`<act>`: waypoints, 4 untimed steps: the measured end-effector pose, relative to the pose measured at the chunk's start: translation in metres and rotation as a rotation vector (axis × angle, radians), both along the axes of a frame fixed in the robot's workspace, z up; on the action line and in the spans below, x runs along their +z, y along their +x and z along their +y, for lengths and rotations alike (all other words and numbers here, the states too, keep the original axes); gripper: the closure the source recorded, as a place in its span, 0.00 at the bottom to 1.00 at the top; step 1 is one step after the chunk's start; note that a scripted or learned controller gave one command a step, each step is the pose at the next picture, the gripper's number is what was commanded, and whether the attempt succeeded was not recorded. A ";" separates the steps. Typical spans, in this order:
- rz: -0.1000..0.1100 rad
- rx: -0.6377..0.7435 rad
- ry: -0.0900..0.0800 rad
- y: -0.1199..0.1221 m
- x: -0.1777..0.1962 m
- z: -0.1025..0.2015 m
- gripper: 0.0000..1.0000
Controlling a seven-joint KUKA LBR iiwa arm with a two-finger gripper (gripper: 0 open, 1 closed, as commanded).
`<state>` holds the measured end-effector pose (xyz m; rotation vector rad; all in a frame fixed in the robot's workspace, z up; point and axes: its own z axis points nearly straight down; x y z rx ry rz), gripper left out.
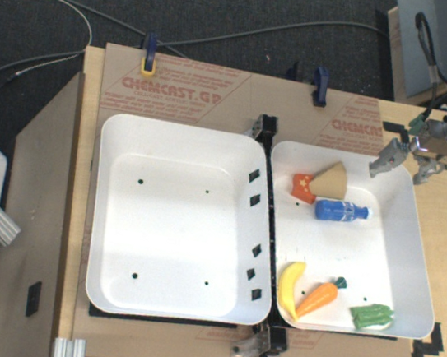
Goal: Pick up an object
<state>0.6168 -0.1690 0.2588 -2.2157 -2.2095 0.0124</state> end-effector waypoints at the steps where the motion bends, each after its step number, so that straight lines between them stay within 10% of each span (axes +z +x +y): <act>1: -0.014 0.003 -0.003 0.002 0.008 0.001 0.00; 4: -0.007 0.003 -0.001 -0.022 -0.165 0.006 0.00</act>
